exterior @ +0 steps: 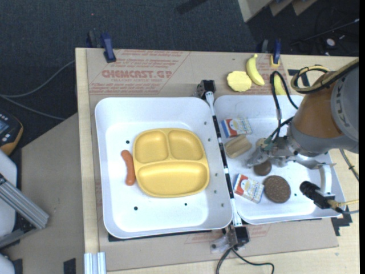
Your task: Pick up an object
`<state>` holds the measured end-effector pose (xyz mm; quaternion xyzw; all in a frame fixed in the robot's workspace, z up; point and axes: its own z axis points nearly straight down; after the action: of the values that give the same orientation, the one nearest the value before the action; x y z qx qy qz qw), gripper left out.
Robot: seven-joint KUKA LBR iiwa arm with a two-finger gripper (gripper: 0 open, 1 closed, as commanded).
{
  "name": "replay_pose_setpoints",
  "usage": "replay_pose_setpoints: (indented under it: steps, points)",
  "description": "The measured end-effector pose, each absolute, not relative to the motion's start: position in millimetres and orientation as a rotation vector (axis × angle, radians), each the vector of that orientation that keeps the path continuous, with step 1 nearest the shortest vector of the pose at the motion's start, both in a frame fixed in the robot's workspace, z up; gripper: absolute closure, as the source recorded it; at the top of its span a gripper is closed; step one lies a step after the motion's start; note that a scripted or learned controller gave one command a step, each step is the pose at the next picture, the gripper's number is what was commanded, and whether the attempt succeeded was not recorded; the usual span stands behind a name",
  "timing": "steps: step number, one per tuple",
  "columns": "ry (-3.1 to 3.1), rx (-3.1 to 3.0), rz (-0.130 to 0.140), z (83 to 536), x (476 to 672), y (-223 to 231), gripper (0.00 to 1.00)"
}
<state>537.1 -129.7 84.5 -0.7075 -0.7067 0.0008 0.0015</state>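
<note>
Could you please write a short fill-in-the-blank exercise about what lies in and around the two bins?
1. The yellow divided plastic plate lies in the ____ white bin.
2. The orange toy sausage lies to the ____ of that plate.
3. The yellow toy banana rests on the bench, ____ both bins.
4. The dark brown round cookie lies in the ____ white bin.

Missing words: left; left; outside; right
</note>
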Motion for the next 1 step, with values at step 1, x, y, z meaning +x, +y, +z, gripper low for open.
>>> replay_pose_setpoints:
  steps: [1]
  points:
    - [-2.221, -2.222, -0.001, 94.8, 538.5, -129.2, 1.00]
